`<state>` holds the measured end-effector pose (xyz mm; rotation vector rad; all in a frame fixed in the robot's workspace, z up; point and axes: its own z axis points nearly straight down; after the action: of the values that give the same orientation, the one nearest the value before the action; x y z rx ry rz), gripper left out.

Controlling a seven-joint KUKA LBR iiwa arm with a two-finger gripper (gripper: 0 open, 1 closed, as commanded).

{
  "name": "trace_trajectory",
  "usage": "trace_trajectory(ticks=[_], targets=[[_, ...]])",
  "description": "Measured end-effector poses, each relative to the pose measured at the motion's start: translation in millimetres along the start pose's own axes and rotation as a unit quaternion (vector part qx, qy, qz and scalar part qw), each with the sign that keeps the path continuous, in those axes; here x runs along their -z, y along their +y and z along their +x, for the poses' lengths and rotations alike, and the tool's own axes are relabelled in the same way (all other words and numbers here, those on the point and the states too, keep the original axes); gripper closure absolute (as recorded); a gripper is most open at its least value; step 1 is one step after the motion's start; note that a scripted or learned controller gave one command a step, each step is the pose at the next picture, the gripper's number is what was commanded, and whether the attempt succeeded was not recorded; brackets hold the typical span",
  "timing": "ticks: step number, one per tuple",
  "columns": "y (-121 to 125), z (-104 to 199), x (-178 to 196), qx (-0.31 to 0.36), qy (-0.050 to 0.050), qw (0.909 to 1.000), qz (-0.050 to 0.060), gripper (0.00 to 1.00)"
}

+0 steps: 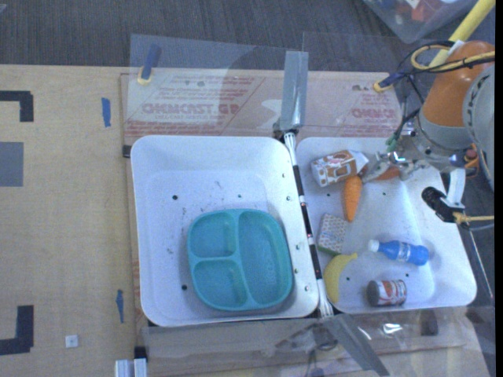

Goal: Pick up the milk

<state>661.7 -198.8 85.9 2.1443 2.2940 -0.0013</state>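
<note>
So the small white-and-orange milk carton [336, 168] is lying on its side in the far corner of the right white bin [464, 285], just to the left of the hand [391, 166] and really close to it. An orange toy carrot [353, 197] sits right beside the carton, nearly touching. My guess: the carton is light, a bit squashy if it's cardboard, with flat faces, so pinching across the two broad sides near the middle looks like the safest hold. The gabled end would probably slip.

The grey arm with the orange band [453, 91] leans in over the bin's far right corner, wrist tipped down toward the carton. Honestly I can't tell how far the hand is open, it's a blur of metal, and I see nothing clearly in it.
</note>
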Motion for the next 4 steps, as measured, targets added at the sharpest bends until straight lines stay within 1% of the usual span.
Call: trace_trajectory(ticks=[1,2,3,4], targets=[[11,94,1,-0.02,0.002,0.9998,0.003,0.0],[11,91,11,-0.021,-0.001,0.9998,0.004,1.0],[11,91,11,-0.021,-0.001,0.9998,0.004,0.0],[-83,61,2,0.032,-0.001,0.9995,-0.003,0.0]])
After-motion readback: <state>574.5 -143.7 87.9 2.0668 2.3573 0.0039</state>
